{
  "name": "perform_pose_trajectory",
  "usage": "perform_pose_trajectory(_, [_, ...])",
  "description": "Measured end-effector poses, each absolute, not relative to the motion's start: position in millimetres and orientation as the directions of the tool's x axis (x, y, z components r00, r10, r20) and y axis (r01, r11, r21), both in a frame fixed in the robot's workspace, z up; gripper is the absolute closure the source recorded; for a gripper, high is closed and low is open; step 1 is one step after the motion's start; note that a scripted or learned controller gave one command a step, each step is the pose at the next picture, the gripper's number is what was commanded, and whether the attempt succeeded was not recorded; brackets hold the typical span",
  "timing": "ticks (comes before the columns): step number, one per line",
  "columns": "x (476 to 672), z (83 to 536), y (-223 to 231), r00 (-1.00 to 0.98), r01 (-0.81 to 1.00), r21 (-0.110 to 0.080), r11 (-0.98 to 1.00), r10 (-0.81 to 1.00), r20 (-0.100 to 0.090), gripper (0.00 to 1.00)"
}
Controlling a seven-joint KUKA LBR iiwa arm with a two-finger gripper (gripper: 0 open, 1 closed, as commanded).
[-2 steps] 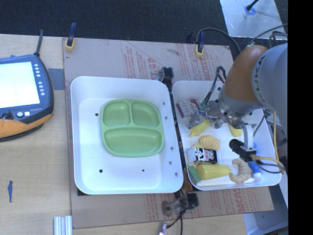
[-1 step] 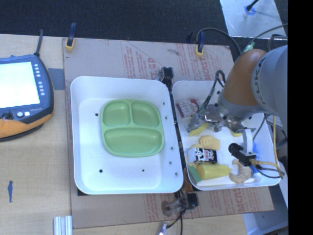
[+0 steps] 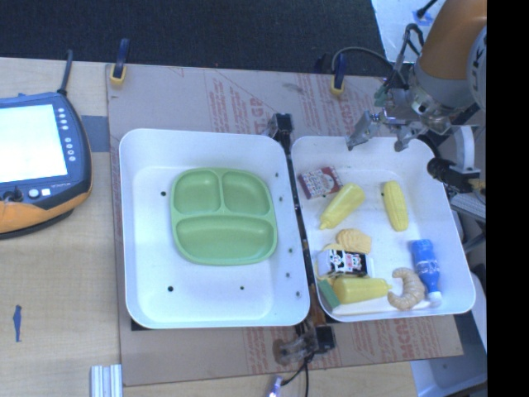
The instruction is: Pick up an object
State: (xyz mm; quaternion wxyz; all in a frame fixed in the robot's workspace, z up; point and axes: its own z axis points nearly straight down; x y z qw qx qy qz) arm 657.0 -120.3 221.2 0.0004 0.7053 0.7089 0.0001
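Note:
My gripper (image 3: 381, 140) hangs over the far edge of the right bin (image 3: 450, 213), open, with nothing between its two fingers (image 3: 359, 134). Below it in that bin lie a corn cob (image 3: 396, 205), a yellow bottle (image 3: 341, 206), a small red packet (image 3: 318, 182), a yellow chip-like piece (image 3: 354, 240), a black-and-white carton (image 3: 343, 262), a second yellow bottle (image 3: 360, 289), a tan croissant-shaped piece (image 3: 405, 289) and a blue bottle (image 3: 426, 268). All of them rest on the bin floor, apart from the gripper.
The left bin (image 3: 140, 255) holds a green divided plate (image 3: 222, 216). A teach pendant with a white screen (image 3: 37, 160) lies at the far left of the bench. Yellow clamps (image 3: 118, 73) hold the cardboard sheet under the bins.

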Motion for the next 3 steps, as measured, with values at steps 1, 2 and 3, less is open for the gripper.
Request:
perform_pose_trajectory(1, [655.4,170.1,-188.1,-0.001,1.0,-0.005,0.001,1.0,0.001,0.0])
perform_pose_trajectory(2, [620.3,129.0,-212.1,-0.003,1.0,-0.003,0.003,1.0,0.0,0.0])
perform_pose_trajectory(3, [600.5,96.5,-211.3,-0.004,1.0,-0.004,0.004,1.0,0.0,0.0])
